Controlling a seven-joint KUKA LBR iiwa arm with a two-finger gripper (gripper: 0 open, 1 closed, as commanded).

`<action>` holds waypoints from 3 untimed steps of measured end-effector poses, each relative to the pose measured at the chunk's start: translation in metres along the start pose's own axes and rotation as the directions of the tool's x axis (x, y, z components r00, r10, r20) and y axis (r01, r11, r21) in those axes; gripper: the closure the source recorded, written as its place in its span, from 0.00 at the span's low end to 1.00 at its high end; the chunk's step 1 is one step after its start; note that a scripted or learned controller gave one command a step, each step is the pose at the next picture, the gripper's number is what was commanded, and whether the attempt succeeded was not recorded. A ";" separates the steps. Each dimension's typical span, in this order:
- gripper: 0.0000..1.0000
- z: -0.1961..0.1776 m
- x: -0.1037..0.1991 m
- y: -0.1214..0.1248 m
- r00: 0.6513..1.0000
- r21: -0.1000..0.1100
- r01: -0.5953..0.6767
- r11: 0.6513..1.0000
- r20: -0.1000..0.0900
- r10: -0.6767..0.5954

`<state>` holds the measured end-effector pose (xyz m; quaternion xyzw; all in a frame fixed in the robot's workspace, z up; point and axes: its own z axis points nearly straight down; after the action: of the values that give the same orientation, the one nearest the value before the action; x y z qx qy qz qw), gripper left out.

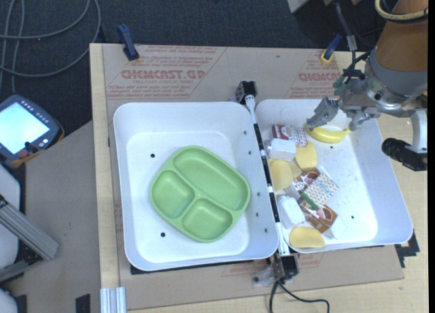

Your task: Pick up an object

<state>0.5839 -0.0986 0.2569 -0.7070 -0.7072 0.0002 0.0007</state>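
Note:
In the right bin (380, 196), my gripper (334, 122) hangs over the far end, below the arm's orange band. Its fingers stand apart, so it is open. A yellow banana-shaped toy (329, 135) lies on the bin floor just under the fingertips (317, 120), and I see no grip on it. Down the bin's left side lie several small things: a red-and-white packet (285, 132), a yellow block (306, 157), a yellow wedge (279, 174), a patterned packet (315, 186), a brown packet (323, 218) and a yellow oval (307, 238).
The left bin (136, 135) holds a green divided plate (199, 193). The divider (262, 162) between the bins runs close to the pile. Bare floor shows in the right half of the right bin. Blue clamps (126, 41) sit at the bench's back edge.

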 end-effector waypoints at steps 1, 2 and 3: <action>0.00 0.073 -0.005 0.021 1.000 0.002 -0.001 1.000 0.000 0.001; 0.00 0.159 -0.008 -0.004 1.000 0.000 -0.001 1.000 0.000 0.001; 0.00 0.170 -0.003 -0.011 1.000 -0.006 -0.002 1.000 0.002 0.002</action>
<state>0.5727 -0.1011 0.0867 -0.7079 -0.7064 -0.0012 -0.0020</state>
